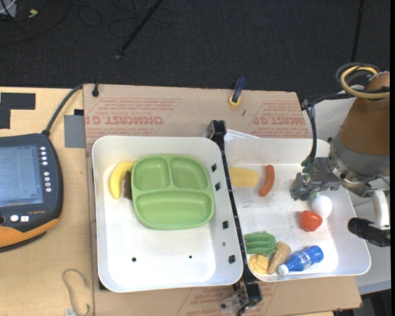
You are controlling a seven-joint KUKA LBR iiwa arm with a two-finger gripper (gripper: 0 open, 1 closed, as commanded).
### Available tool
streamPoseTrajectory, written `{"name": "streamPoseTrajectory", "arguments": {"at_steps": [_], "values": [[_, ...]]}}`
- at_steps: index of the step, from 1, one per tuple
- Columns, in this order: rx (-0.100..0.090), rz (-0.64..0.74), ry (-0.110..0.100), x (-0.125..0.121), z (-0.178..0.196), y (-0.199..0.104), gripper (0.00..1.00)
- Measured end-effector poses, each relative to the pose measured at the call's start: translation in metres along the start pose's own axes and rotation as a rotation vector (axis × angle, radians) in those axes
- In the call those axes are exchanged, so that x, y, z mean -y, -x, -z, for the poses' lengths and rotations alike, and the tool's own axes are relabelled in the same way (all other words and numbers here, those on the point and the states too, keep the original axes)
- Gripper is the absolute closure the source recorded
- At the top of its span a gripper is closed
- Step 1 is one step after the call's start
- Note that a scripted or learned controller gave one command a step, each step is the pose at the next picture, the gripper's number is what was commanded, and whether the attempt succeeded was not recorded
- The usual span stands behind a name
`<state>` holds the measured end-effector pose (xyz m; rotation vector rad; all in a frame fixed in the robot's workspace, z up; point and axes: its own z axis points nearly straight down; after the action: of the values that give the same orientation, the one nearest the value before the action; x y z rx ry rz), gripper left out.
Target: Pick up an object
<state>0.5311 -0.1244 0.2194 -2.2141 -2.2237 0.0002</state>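
My hand (307,187) hangs low in the right bin (359,255), whether spread or pinched I cannot tell, just beside the white egg (322,205), which looks light, smooth and slippery, best gripped across its middle.

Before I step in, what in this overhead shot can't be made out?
- Gripper: too dark and small in the camera view to tell how it stands, or whether it touches the white egg beside it.
- Banana: its right side is hidden behind the green plate.
- Cone: it covers part of the yellow item under it, which can't be identified.
- Arm: cut off by the view's right side.
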Motion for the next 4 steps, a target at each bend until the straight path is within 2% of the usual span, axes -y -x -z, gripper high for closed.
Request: {"name": "streamPoseTrajectory", "arguments": {"at_steps": [1,2,4], "values": [[0.0,0.001,0.001,-0.021,0.013,-0.051,1.0],[0.0,0.0,0.0,-0.03,0.015,-0.096,1.0],[0.002,-0.005,-0.002,-0.023,0.015,-0.088,1.0]]}}
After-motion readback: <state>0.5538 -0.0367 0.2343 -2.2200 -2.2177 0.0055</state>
